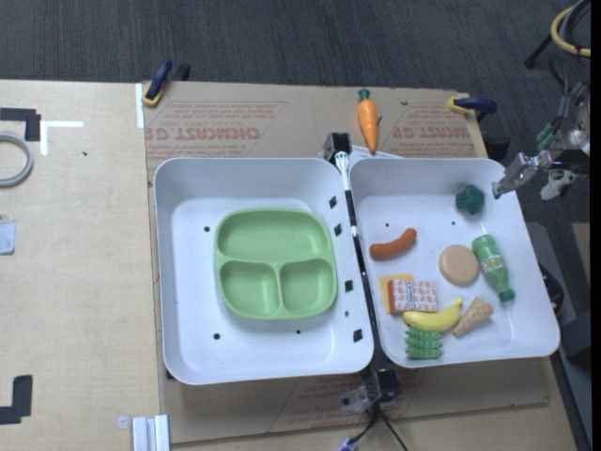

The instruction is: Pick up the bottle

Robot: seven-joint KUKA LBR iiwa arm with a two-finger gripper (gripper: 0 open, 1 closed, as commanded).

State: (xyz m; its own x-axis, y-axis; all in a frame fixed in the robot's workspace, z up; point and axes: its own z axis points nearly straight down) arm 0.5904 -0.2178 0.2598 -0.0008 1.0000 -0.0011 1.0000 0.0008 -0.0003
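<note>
Bottle (493,266) below gripper (526,171), cookie (459,265) touching its left, broccoli (470,198) between them, finger spread unclear.

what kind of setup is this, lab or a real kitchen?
Most likely a robot manipulation lab bench, not a kitchen. Two white bins sit on clamped cardboard, toy food such as the bottle and banana fills one, and the gripper waits at right.

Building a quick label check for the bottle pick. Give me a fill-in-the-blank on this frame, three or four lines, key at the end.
1. The green bottle lies in the ____ bin.
2. The round tan cookie sits just ____ of the bottle.
3. The green divided plate has ____ compartments.
4. The carrot lies ____ both bins.

Missing words: right; left; three; outside
</note>
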